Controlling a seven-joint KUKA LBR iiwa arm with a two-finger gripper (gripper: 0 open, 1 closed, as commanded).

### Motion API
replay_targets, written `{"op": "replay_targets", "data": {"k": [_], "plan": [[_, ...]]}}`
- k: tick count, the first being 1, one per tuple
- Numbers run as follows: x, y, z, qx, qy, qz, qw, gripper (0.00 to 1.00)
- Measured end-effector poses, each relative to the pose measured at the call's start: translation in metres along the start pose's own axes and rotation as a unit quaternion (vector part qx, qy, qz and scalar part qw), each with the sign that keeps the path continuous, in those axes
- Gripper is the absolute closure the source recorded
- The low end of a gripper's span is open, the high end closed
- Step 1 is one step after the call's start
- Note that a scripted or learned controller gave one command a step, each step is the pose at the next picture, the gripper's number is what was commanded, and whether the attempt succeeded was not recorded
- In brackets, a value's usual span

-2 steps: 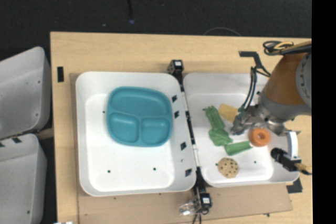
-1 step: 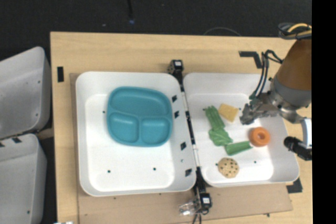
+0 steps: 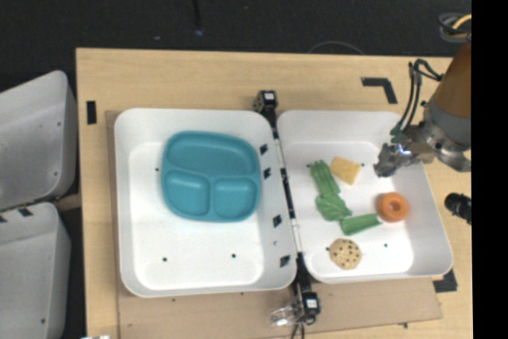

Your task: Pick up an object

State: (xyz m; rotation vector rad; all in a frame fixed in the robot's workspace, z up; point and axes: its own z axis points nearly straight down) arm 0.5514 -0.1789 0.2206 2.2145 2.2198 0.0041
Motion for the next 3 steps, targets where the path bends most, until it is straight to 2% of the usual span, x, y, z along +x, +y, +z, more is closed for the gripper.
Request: {"op": "replay_targets", "data": {"k": [1, 2, 3], "plan": [[-0.001, 0.001, -0.025, 0.001, 0.001, -0.001, 1.0, 1.0], [0.052, 0.007, -0.015, 0.002, 0.001, -0.002, 1.0, 1.0], [0.105, 0.018, -0.026, 0.002, 0.002, -0.003, 1.0, 1.0]]}}
